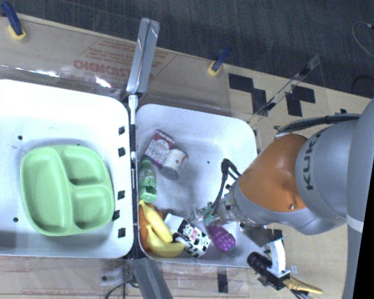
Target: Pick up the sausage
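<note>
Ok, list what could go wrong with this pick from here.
1. The gripper sits over a tight cluster: yellow banana, black-and-white spotted toy, purple knobbly toy. It may catch the wrong one.
2. I cannot tell which item is the sausage; it may be partly buried.

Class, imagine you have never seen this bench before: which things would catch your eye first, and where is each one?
The grey arm with its orange band reaches over the right bin, its claw low among the clutter. In the left bin lies a bright green divided plate. A yellow banana and a purple toy sit by the right bin's near edge.
</note>
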